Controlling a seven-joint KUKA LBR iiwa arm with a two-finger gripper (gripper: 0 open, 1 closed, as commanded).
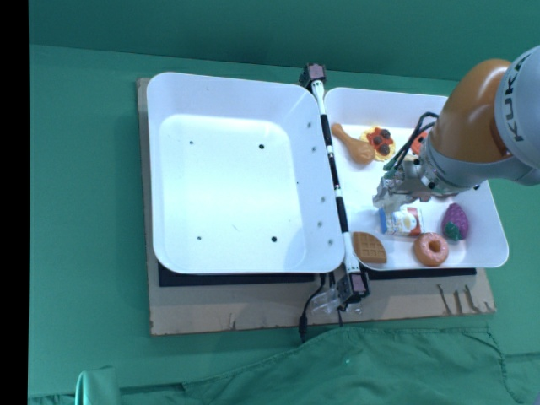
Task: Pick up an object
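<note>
The arm reaches in from the right and its gripper point(390, 194) hangs low over the middle of the right bin point(498, 245). Just below the gripper lies a small white carton point(401, 221) with blue and red print. A glazed donut point(430, 249) and a purple berry-like toy point(455, 223) sit at the bin's near right. A waffle point(369, 248) lies at its near left. A toy drumstick point(353, 144) and a small fruit tart point(379, 141) lie toward the far side. An orange object point(418, 141) is partly hidden behind the wrist.
The left bin point(169, 99) is a wide white tray with a few dark specks on its floor. A black-and-white bar point(331, 163) runs between the two bins. Both bins rest on a cardboard sheet point(236, 315) over the green bench.
</note>
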